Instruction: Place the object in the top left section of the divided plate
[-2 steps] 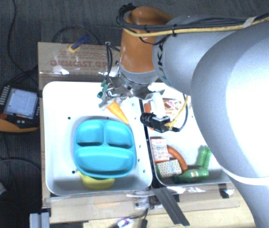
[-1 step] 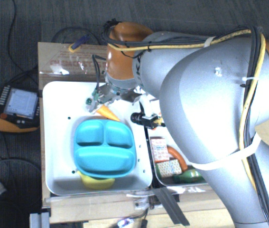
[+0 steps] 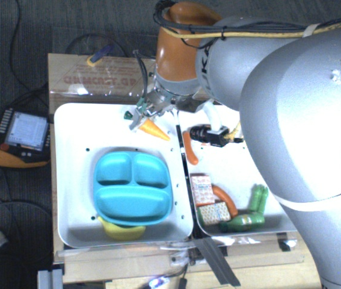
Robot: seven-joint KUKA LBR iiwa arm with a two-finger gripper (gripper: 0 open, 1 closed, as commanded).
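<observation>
A blue divided plate (image 3: pixel 98 198) lies in the left bin, with two small sections at the back and one large section at the front. Its top left section (image 3: pixel 113 169) holds nothing. A toy carrot (image 3: pixel 155 130), orange with a green top, sits behind the plate near the wall between the bins. My gripper (image 3: pixel 140 118) is at the carrot's wide end, and its fingers look shut on it. The carrot's tip points right and toward the front.
A yellow object (image 3: pixel 122 230) pokes out from under the plate's front edge. The right bin (image 3: pixel 242 161) holds an orange-red sausage (image 3: pixel 190 150), a printed box (image 3: pixel 201 190), a small packet (image 3: pixel 215 212), an orange hot dog (image 3: pixel 226 201) and green vegetables (image 3: pixel 251 212).
</observation>
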